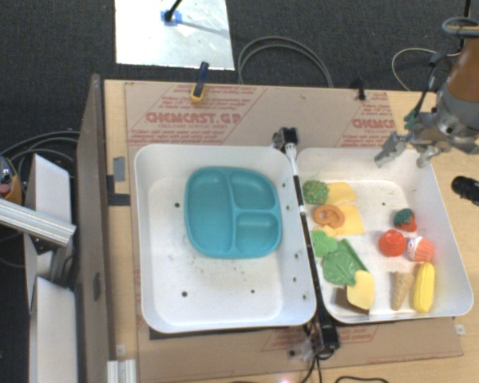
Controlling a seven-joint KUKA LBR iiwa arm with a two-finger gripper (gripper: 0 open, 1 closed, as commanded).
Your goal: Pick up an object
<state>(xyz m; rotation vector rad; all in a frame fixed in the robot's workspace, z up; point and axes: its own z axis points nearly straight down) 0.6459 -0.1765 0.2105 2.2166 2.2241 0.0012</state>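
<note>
The fingers (393, 146) of the gripper (405, 152) stand spread apart with nothing between them, hovering over the far right corner of the right bin (443, 206), above its rim and well apart from the toys.

Any of the toy foods below would serve as the object to pick up, and all of them lie in that right bin. The risks, as I judge them, come from crowding and shape. The red tomato (392, 243) and the strawberry (405, 219) are small, round and smooth, so they may squirt out sideways as the fingers close. The yellow corn cob (423, 286) lies just beside the ice-cream cone (399, 289), so a descent there could catch both or wedge against the bin wall. The green leaf pieces (339, 263) and yellow cheese slices (347, 218) lie flat and overlapping, giving little edge to grip; the fingers could scrape the floor and close on air.

Everything looks like hard glossy plastic. The left bin (160, 294) holds a teal divided plate (231, 212), smooth with rounded corners. Both bins rest on a cardboard-covered surface (223, 110).
</note>
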